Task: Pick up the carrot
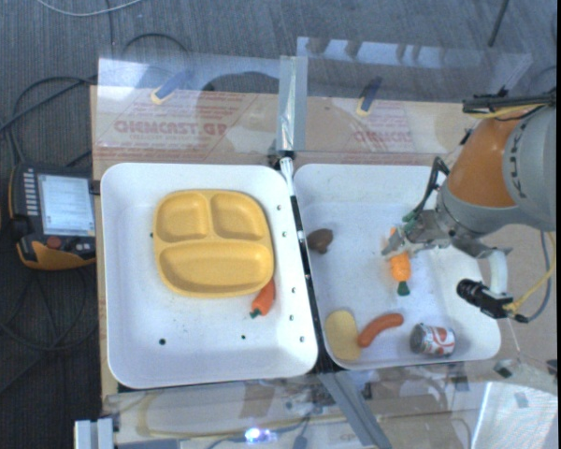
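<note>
While I watch from far, the gripper [399, 241] stands in the right bin [355, 181], directly above a small carrot [399, 267] with a green end. It is very near to this carrot, maybe touching its top, but I cannot tell how the gripper stands, so I do not count the carrot as held. Another carrot [264, 298] lies in the left bin [131, 344], just beside the yellow tray [212, 241]. To my judgement the approach is done; closing and lifting are left.
</note>
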Tool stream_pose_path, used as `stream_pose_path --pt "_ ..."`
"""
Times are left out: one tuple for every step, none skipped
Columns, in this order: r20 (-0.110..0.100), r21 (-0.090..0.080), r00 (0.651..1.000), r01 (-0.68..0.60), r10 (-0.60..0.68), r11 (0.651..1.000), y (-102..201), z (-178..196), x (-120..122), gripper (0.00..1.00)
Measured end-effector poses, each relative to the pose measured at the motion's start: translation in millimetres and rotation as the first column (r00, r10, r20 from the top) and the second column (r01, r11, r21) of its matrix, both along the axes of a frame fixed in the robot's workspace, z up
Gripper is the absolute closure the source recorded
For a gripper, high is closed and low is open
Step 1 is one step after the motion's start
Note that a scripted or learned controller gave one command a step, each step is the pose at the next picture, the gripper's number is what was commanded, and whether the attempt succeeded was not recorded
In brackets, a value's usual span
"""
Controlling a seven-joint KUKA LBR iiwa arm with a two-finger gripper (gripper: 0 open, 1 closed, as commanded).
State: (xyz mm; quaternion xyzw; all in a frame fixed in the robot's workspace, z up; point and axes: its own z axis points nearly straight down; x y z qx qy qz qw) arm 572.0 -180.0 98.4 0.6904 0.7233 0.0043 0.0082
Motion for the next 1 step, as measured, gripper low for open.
stream_pose_path --pt "-0.02 0.006 0.989 -0.147 0.147 0.989 88.9 94.0 -17.6 1.0"
